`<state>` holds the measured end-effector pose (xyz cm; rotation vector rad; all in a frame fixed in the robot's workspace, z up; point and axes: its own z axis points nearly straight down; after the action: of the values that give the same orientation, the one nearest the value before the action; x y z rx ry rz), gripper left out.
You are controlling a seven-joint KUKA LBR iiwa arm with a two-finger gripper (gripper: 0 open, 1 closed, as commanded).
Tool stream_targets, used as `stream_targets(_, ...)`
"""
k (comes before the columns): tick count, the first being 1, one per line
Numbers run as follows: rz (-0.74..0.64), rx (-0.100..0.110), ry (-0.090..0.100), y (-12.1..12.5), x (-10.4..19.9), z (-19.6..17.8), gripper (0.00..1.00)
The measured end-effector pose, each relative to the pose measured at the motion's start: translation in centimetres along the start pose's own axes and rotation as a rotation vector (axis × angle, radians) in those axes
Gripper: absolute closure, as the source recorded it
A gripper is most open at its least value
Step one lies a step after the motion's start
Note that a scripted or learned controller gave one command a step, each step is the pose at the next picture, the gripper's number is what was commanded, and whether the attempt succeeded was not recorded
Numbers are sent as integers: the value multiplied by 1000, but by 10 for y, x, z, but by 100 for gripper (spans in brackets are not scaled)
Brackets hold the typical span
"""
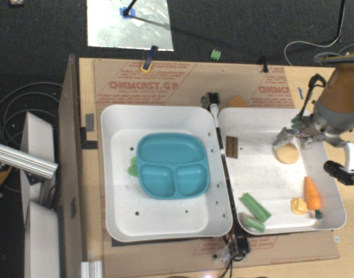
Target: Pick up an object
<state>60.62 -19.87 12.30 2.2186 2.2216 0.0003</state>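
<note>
right now the gripper [288, 139] hovers over the tan round piece [287, 154] at right of frame, presumably lining up to grab it; jaw state unclear.

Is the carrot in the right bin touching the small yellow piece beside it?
Touching. In the camera view, the carrot lies against the yellow piece near the right bin's front corner, with no white floor visible between them.
</note>
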Motion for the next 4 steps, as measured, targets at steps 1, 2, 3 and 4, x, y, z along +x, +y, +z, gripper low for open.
stream_targets(1,-4,-7,-2,42,-8,-20,0)
stream_targets(2,0,2,0,12,-8,-15,0)
stream_targets(3,0,2,1,-2,-8,21,0)
stream_targets(4,-1,-2,1,0,-8,9,100)
